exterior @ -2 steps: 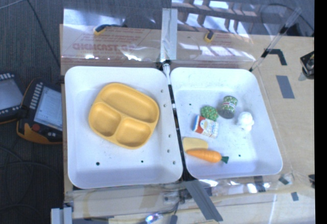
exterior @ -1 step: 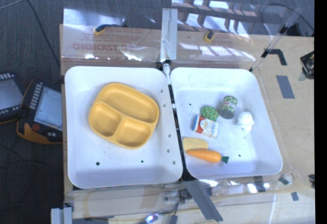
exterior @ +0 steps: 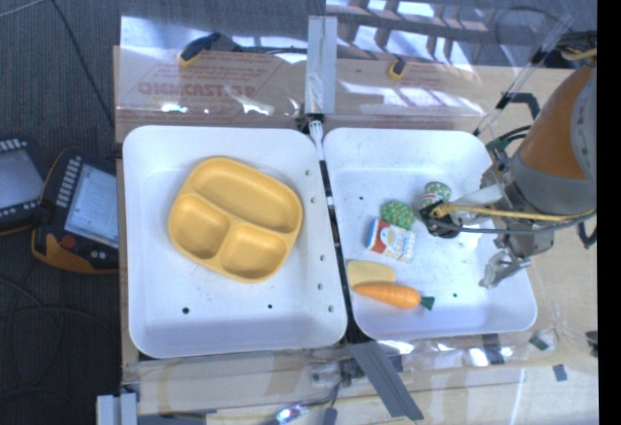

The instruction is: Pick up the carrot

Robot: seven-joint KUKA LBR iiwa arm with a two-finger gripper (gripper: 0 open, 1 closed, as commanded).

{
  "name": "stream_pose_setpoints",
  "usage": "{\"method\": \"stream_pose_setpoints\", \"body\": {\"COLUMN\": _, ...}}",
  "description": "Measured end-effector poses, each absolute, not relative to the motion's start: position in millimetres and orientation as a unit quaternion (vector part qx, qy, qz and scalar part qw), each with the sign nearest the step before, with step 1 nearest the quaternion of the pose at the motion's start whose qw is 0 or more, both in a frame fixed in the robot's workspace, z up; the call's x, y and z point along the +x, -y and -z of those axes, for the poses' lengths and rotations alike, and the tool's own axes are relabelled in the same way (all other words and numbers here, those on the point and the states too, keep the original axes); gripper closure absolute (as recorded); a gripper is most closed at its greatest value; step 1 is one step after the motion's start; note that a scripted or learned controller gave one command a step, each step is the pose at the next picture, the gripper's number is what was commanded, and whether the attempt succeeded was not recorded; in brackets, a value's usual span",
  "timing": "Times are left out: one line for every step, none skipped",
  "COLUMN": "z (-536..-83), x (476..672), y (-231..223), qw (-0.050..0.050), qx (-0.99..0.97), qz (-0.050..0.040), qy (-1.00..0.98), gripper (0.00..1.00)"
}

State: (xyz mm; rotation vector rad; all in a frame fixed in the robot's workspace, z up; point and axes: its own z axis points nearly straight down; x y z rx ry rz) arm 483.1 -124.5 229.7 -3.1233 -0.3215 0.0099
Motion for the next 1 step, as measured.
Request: {"method": "stream_pose_setpoints", "body": {"z": -237.7, "x": 483.2, "y": 124.1, "qw": 0.001, "qx": -0.994, "qz": -0.0055, "qy": 0.105, "gripper": 1.0}}
